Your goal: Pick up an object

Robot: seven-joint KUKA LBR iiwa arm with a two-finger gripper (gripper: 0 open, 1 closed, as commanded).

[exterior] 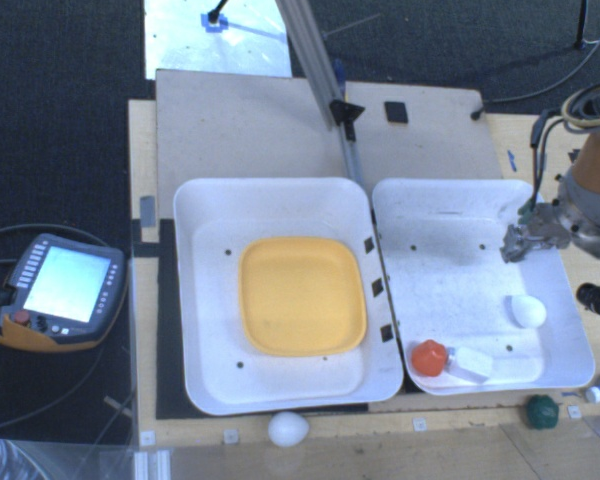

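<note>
1. The desk (250, 128) carries two shallow white bins side by side; a bare strip of it runs along the far edge behind both, and only a narrow margin shows at the near edge.
2. The left bin (205, 268) holds a yellow square plate (303, 294) lying flat near its middle, with open white floor on all four sides, widest toward the bin's left wall.
3. The right bin (440, 203) has most of its floor bare: the whole far half and the left side are free, and its things sit toward the near edge and the right wall.
4. The arm (592, 183) reaches in over the right bin's right rim, and the tool (523, 240) hangs just inside that rim, over the bin's far right part. Whether it is clenched or released I cannot tell, since its tip is small and dark against the bin.
5. A white egg-shaped object (527, 311) lies on the right bin's floor near the right wall, nearer the desk's front edge than the tool and apart from it, with bare floor between them.
6. A red-orange round object (429, 358) sits near the right bin's near edge, touching or just beside a small white block (470, 364); both lie well apart from the tool, toward the near left of it.
7. Another white egg (288, 429) rests outside the bins at the desk's near edge, below the left bin.
</note>
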